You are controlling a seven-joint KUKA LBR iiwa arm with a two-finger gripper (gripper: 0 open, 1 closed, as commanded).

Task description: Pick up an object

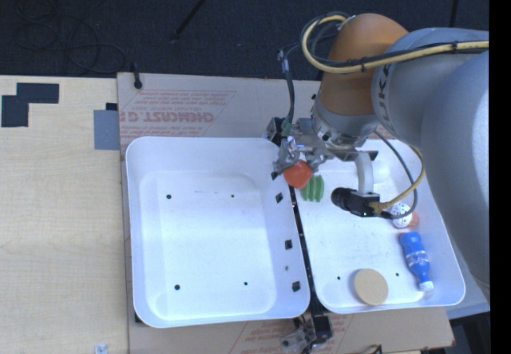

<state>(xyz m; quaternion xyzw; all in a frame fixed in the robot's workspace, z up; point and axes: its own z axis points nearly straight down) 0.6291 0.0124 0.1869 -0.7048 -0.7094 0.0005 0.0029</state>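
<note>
My gripper (297, 166) hangs over the inner edge of the right bin (447, 296), close to the divider between the bins. Its fingers are shut on a small orange-red object (298, 176), which shows just below the fingertips. A green ribbed object (314, 188) lies in the right bin directly beside the orange one, on its right. Further along the right bin lie a small white-and-orange ball (403, 220), a blue bottle with a white cap (415, 258) and a round tan disc (370, 286).
The left bin (144, 184) is next to the gripper on its left. The grey arm with its orange band (363, 45) covers the upper right of the right bin. Cardboard (184, 109) lies under both bins, on a wooden bench.
</note>
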